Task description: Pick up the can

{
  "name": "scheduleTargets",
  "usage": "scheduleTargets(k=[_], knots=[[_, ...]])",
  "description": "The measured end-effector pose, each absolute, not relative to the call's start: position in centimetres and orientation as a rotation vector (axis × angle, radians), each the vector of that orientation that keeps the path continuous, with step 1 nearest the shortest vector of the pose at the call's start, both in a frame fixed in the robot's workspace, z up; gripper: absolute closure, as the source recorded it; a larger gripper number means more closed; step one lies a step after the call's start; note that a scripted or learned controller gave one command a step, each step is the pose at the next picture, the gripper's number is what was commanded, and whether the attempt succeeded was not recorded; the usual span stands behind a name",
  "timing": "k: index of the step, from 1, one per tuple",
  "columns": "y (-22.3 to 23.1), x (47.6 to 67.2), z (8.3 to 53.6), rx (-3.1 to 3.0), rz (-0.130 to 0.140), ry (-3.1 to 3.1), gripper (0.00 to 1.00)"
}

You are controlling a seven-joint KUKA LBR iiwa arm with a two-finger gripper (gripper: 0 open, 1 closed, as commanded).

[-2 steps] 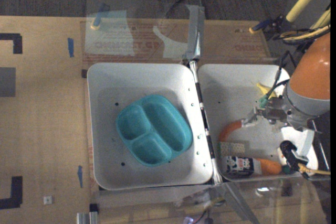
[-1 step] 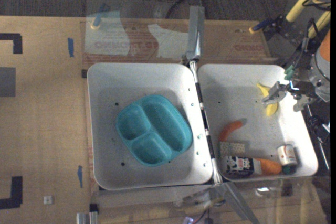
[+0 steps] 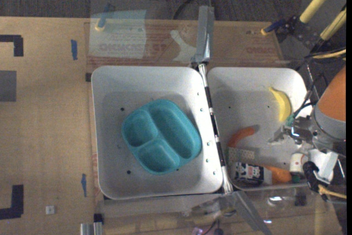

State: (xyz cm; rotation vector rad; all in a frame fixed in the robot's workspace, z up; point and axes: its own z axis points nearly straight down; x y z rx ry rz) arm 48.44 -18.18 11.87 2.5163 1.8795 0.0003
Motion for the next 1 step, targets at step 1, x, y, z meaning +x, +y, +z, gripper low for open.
scheduleTargets(k=[1], knots=[[-21.05, 48.24, 8.94, 2.356, 0.014, 2.086, 0.0]])
